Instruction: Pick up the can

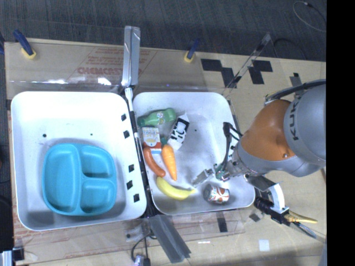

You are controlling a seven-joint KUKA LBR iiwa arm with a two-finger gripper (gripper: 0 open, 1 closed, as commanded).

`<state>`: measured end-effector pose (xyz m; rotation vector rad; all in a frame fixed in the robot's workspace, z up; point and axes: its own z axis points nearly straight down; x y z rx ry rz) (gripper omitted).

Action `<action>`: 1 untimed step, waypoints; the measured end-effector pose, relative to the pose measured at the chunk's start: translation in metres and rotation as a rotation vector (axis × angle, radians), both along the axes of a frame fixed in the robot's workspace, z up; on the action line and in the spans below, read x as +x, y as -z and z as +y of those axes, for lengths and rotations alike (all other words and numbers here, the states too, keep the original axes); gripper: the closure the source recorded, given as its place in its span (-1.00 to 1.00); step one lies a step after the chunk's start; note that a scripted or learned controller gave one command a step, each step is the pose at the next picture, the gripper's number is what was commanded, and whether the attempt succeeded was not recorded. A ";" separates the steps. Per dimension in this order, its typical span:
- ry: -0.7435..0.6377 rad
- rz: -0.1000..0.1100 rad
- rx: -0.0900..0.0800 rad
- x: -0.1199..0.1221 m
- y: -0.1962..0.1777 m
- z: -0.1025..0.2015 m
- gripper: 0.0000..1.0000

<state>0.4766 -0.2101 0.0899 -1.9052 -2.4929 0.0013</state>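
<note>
The can (216,194) lies on its side in the front right corner of the right bin (213,107); it is silvery with red markings. My gripper (212,175) hangs just behind and above the can, reaching in from the right under the orange band of the arm (266,140). Its fingers (201,177) stand open and nothing sits between them. The can is apart from the fingers, just in front of them.
A banana (175,189) lies left of the can, with a carrot (169,160) and a red sausage-like piece (152,160) behind it. A green packet (157,117) and a black-and-white box (178,132) sit farther back. The left bin (33,110) holds a blue divided plate (80,179).
</note>
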 end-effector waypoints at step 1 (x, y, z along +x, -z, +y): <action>0.000 0.000 0.000 0.000 0.000 0.000 -1.00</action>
